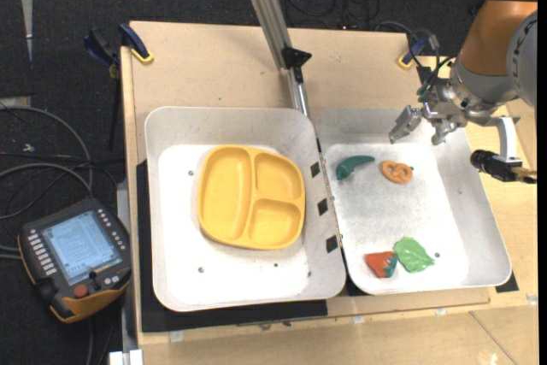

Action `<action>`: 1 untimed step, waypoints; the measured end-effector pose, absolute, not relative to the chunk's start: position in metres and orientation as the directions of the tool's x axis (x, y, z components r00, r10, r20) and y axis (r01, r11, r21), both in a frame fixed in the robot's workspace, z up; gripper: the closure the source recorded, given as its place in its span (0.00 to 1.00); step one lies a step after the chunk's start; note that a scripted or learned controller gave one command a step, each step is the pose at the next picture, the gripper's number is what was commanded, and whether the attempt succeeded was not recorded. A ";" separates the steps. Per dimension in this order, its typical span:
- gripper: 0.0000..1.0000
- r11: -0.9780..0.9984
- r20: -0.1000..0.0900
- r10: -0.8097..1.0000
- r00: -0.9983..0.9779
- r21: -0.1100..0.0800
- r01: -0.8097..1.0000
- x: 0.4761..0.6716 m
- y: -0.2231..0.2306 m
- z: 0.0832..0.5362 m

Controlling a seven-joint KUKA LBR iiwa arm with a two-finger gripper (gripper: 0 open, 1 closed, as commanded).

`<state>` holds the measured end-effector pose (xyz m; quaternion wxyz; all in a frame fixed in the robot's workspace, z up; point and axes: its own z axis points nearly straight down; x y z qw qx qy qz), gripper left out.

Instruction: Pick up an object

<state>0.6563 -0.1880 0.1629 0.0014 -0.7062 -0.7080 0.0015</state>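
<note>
Pretzel is the closest grab here, sitting in the right bin just below and a bit left of the gripper. Fingers are spread open, holding nothing, hovering over the bin's back edge. Green pepper lies further left, its long axis tilted across the bin.

The wooden bench carries two shallow white bins side by side. The right bin lies just under the claw; the left bin sits well away from it, touching its neighbour's edge.
</note>
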 end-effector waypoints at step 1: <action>0.00 0.001 -0.001 1.000 -0.001 -0.003 1.000 0.653 -0.190 0.119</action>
